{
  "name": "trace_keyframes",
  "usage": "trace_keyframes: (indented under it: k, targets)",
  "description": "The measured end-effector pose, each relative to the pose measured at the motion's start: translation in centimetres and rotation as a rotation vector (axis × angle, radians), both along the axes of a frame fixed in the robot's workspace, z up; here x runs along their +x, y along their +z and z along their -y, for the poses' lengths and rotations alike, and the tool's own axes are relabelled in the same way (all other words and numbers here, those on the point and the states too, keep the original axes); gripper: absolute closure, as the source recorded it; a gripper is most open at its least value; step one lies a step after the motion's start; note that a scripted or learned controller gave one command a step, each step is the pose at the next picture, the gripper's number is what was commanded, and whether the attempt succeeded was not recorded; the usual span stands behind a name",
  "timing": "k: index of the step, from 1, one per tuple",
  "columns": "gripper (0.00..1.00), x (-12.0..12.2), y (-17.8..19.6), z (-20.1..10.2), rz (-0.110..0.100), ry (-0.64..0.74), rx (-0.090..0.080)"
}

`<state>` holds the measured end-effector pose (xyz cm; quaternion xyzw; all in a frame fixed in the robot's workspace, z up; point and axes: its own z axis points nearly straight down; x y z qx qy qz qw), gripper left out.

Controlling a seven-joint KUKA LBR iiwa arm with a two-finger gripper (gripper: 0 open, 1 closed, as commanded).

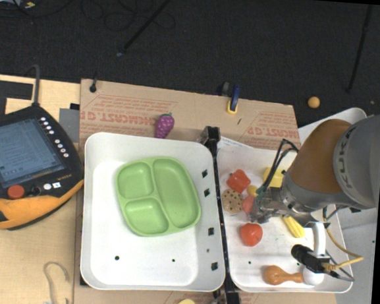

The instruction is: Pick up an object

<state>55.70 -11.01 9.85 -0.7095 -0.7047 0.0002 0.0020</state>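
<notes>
Tomato (pixel 251 234) lies in the right bin (pixel 278 281) below the hand (pixel 259 212), grip state unclear.

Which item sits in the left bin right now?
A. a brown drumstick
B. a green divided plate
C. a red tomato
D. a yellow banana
B: the green divided plate lies in the left bin, while the red, brown and yellow toy foods lie in the right bin near the gripper.
</notes>
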Motion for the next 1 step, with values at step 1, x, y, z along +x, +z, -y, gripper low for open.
trace_keyframes:
  k: [1]
  targets:
    - [1.0,-0.51,4.65,0.95,0.003,-0.001,-0.003]
